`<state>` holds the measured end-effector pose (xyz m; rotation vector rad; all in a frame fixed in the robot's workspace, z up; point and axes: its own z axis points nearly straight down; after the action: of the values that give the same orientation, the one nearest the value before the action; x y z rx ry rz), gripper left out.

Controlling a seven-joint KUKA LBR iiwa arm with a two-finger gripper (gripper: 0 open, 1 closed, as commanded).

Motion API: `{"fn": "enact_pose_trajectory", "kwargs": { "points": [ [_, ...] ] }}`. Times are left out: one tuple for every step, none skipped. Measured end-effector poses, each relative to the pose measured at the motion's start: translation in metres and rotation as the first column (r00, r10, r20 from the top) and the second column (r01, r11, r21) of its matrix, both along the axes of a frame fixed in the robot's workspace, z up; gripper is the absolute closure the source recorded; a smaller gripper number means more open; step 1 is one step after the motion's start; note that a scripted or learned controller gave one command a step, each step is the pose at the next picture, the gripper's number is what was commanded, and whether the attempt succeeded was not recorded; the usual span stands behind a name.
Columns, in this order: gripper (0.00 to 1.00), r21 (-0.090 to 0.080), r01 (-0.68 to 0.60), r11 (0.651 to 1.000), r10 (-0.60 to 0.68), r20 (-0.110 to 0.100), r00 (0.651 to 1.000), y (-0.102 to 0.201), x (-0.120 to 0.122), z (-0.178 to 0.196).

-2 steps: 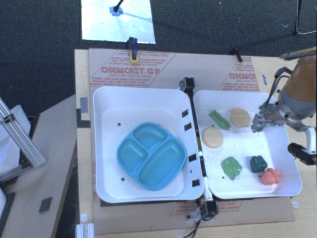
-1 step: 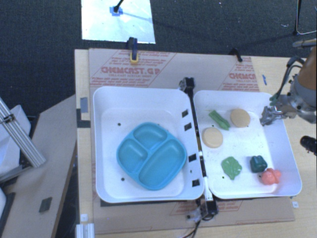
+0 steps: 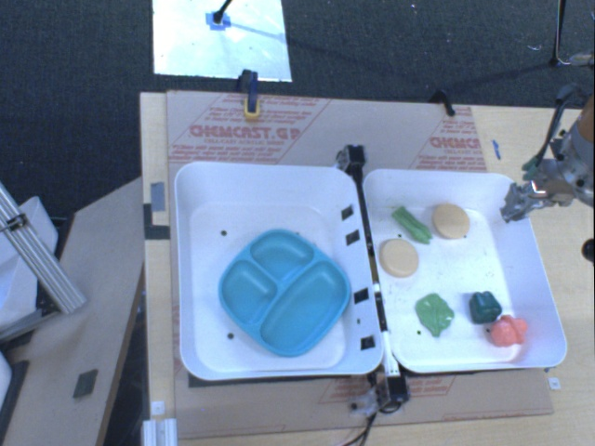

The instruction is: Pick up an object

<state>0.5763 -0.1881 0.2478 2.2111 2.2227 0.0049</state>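
The right bin holds several small items: a green strip, a tan round disc, a second tan disc, a light green leafy piece, a dark teal lump and a pink-orange lump. My gripper hovers over the right bin's far right rim, well to the right of the tan discs, with nothing visible between its fingers.
The left bin contains a blue divided plate. A black clip row joins the two bins. Cardboard lies under both. A metal rail leans at the left edge.
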Motion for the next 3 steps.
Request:
{"fn": "enact_pose_trajectory", "kwargs": {
  "points": [
    [1.00,0.003,-0.003,1.000,0.003,-0.004,1.000,0.054,0.006,-0.012],
    [1.00,0.004,-0.005,1.000,0.005,-0.004,1.000,0.111,0.019,-0.018],
    [1.00,0.004,-0.004,1.000,0.004,-0.005,1.000,0.163,0.024,-0.009]
  ]
}}
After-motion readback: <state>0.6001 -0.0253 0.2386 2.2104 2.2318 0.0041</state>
